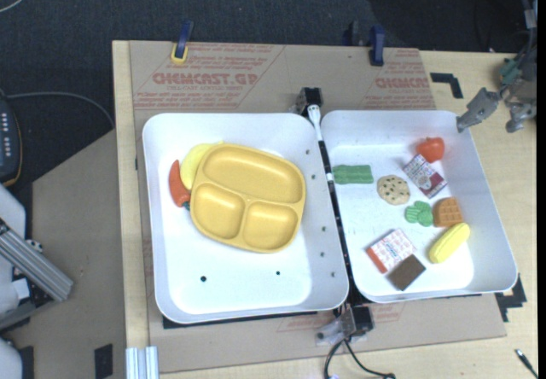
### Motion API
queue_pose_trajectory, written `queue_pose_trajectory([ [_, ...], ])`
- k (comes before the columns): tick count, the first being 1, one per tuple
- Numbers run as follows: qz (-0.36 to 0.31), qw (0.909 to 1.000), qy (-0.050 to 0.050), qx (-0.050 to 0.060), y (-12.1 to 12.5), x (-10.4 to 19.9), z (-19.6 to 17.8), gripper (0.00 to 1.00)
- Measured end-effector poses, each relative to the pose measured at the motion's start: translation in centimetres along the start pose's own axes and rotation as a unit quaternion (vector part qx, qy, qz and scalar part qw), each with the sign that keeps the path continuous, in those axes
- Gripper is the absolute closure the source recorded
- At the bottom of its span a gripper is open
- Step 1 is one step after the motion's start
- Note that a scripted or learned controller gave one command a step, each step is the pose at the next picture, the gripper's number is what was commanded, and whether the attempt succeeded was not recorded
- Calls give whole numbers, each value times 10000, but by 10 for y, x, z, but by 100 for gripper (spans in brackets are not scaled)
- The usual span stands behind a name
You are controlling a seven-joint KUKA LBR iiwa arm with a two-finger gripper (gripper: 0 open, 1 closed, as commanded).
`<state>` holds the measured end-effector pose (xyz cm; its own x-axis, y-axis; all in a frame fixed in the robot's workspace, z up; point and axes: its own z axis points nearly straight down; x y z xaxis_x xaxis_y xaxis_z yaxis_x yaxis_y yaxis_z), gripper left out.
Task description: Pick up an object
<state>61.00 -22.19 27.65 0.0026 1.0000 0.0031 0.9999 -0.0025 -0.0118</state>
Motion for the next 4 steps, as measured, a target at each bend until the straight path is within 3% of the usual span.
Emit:
queue_pose_trajectory([
  [1, -14, 10000, -16, -58, 2, 1, -7, 0],
  [2, -14, 10000, -6, -28, -2, 2, 56, 0],
  [4, -25, 10000, -8, -36, 6, 3, 144, 0],
])
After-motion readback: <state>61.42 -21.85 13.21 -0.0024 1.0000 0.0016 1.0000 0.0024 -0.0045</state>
